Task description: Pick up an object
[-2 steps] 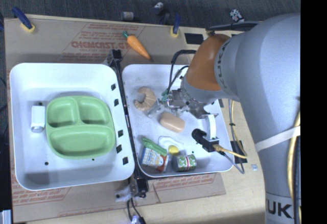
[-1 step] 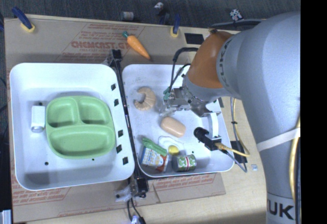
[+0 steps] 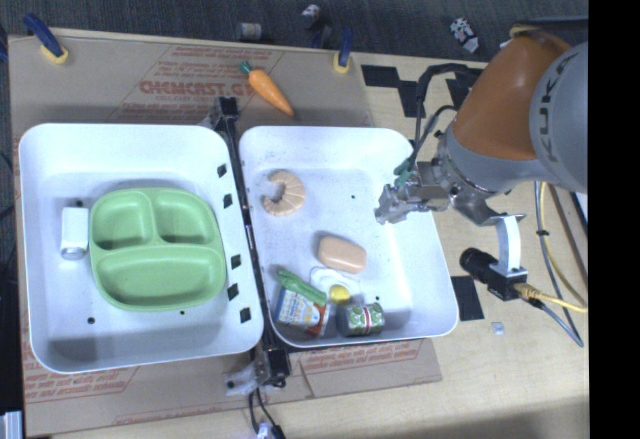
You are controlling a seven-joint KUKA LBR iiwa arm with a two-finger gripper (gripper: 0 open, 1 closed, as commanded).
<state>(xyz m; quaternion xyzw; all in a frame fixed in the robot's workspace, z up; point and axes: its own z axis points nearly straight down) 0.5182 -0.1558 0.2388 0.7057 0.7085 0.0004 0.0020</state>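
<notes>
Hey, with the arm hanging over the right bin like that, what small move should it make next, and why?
Probably shift the pincer left and toward the front, over the tan oval bun. The pincer sits over bare bin floor, and the bun lies apart from the other items, so it looks easiest to grab.

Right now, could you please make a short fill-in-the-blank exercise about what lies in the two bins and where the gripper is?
1. The green divided plate lies in the ____ bin.
2. The toy carrot lies on the ____, outside both bins.
3. The gripper is above the ____ bin.
4. The croissant lies ____ from the peach oval piece, without contact.

Missing words: left; cardboard; right; apart
</notes>
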